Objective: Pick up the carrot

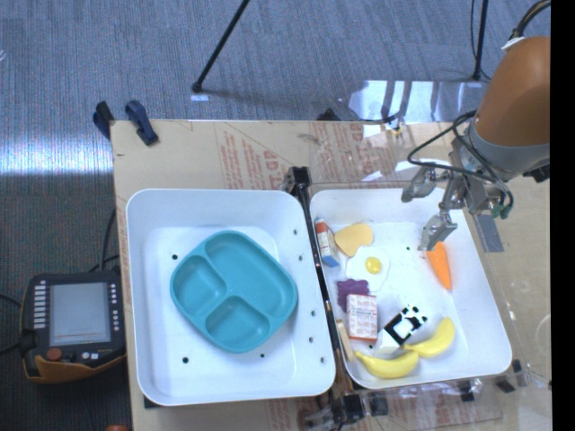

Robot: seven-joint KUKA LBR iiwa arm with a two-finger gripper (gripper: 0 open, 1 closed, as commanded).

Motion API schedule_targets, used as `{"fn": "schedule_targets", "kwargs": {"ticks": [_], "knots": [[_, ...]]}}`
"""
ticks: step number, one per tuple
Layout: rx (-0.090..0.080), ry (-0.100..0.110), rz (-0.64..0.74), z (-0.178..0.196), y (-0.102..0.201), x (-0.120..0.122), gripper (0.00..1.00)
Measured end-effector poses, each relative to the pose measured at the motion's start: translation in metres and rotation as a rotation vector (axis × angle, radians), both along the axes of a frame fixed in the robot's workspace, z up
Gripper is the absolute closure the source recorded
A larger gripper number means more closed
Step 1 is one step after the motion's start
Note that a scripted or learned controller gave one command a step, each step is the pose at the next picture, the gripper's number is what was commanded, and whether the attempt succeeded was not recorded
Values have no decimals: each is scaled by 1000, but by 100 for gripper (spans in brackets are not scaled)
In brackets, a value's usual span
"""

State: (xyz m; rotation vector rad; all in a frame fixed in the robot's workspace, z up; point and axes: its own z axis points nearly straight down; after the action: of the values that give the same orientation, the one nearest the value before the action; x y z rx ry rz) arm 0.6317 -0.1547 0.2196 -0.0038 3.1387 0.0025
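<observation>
Your grey arm with its orange band reaches in from the right, its two-finger gripper (437, 233) hanging low over the far right part of the right-hand white bin (490, 330). You cannot tell from this angle whether the pincer is spread or pressed together; nothing shows between its tips. The small orange plastic carrot (439, 266) lies just below and beside the gripper, near the bin's right wall, pointing toward the near edge.

Sharing that bin you have a yellow heart-shaped piece (353, 238), a toy fried egg (373, 265), a purple block (351, 291), a small red-and-white packet (362, 318), a black-and-white patterned cube (405, 324) and two yellow bananas (406, 353) along the near side. The left-hand white bin (144, 241) carries a teal compartment plate (234, 290).

Both bins sit on a tan cardboard-covered bench (216, 155). Grey-blue carpet (108, 43) lies beyond, crossed by a dark tripod leg (225, 36). A handheld control pendant with a screen (75, 320) rests on the floor at left.
</observation>
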Motion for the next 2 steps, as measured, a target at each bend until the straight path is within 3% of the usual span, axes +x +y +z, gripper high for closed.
{"fn": "schedule_targets", "kwargs": {"ticks": [1,2], "knots": [[2,4,259,-94,-34,-8,0],[1,3,122,-133,-53,-32,0]]}}
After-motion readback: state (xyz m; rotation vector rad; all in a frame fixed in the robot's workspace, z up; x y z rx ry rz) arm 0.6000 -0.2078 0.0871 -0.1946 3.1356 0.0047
